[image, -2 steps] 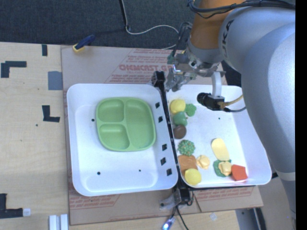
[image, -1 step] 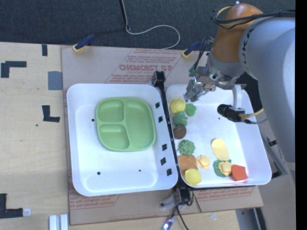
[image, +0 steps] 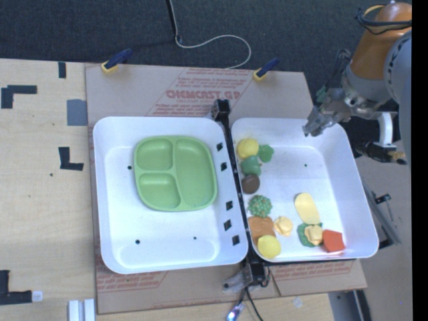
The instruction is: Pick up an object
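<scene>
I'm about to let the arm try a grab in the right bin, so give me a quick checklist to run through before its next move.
1. Gripper carries nothing: ok, it sits at the right bin's far rim with no item between its fingers.
2. Finger opening: cannot tell, too small.
3. Targets present: ok, toy foods line the bin's left and near sides.
4. Isolated target: ok, the pale yellow piece lies apart from its neighbours.
5. Crowding: not ok, the yellow ball touches a green piece.
6. Green divided plate clear of the path: ok, left bin.
</scene>
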Controlling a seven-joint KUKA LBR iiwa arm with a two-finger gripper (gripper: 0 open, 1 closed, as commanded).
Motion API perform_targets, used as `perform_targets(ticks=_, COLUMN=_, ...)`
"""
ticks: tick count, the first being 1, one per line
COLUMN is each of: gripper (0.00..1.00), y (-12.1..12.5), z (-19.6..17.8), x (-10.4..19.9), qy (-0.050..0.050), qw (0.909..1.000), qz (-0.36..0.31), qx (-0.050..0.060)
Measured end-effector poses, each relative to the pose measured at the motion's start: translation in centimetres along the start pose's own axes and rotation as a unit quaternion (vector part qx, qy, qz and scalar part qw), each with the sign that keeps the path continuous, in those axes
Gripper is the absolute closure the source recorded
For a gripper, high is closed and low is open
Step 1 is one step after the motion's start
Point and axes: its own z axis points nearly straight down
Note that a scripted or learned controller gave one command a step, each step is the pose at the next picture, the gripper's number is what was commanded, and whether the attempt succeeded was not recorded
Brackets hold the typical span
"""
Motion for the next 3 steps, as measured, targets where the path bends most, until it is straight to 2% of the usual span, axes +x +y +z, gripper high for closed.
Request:
perform_targets(ticks=1, gripper=1.00, y=0.2, z=-7.2, x=-3.0, qy=0.001, qw=1.0000, qz=-0.004, qx=-0.003)
perform_targets(ticks=2, gripper=1.00, y=0.3, z=-12.5, x=0.3, qy=0.003, qw=1.0000, qz=-0.006, qx=-0.003)
perform_targets(ticks=3, gripper=1.00, y=-0.2, z=2.7, x=5.1, qy=0.005, qw=0.9999, qz=-0.006, qx=0.008)
